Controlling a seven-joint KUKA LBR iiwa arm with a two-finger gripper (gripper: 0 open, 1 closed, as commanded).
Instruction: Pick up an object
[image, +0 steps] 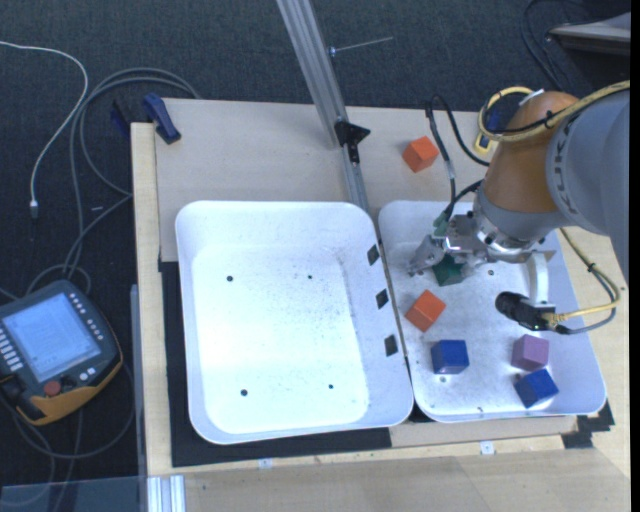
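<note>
My gripper (437, 258) is low over the upper left part of the right bin (590, 385), at the end of the grey arm with its orange band. A small green object (450, 270) shows right at the gripper's tip, partly hidden by it. An orange block (427, 308) lies just below the gripper on the bin floor. Further toward the front lie a blue block (450, 356), a purple block (530, 351) and a second blue block (537, 387).
The left bin (200, 230) sits beside the right one. Another orange block (421, 153) lies on the bench behind the bins. A slanted metal rail (320, 80) runs down between the bins. A black cable end (520, 308) hangs over the right bin.
</note>
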